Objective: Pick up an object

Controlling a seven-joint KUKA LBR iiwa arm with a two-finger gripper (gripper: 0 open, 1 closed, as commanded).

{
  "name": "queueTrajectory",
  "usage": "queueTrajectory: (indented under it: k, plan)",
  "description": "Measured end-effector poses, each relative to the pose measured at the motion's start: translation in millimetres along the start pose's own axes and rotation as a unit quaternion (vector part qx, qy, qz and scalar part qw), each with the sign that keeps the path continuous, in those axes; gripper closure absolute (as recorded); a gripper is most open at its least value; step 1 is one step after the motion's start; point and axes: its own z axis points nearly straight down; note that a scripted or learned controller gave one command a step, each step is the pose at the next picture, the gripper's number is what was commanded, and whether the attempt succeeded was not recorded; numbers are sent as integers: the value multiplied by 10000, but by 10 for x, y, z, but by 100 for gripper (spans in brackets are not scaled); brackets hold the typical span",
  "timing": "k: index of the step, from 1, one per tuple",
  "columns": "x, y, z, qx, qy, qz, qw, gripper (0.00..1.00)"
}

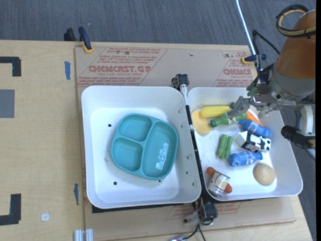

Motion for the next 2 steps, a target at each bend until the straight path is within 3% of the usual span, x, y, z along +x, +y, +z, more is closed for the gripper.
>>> queueTrajectory:
  k: [1,2]
  plan:
    - [-560,468,771,-1,-6,102,9999,0]
    - [-658,502,1239,-57,-35,-1105,9939,0]
